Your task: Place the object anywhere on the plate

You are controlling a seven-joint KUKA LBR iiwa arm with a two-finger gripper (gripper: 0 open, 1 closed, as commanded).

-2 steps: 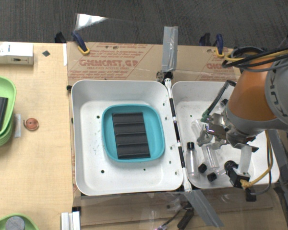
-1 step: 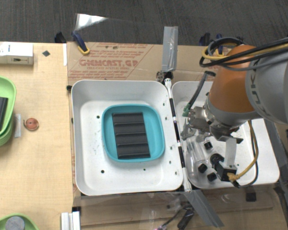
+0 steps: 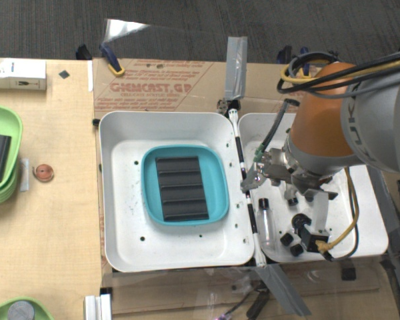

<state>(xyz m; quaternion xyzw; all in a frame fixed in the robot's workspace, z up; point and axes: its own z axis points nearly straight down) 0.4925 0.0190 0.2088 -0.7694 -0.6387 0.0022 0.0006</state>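
Observation:
A teal square plate (image 3: 151, 179) lies in the middle of the left white bin (image 3: 120, 232). On the plate rests a black ribbed block (image 3: 181, 188), lying flat and lengthwise. My gripper (image 3: 300, 199) hangs low over the right bin (image 3: 367, 239), beneath the orange wrist band, well to the right of the plate. The arm hides much of that bin. A slim clear tube (image 3: 263, 219) lies along the right bin's left wall. Small black pieces (image 3: 288, 240) sit near that bin's front.
A printed cardboard sheet (image 3: 153, 82) lies behind the bins. At the far left are a green tray (image 3: 7, 122) holding a dark item, a small copper-coloured disc (image 3: 44, 173) and a white box (image 3: 15, 76). The wall between the bins runs just left of my gripper.

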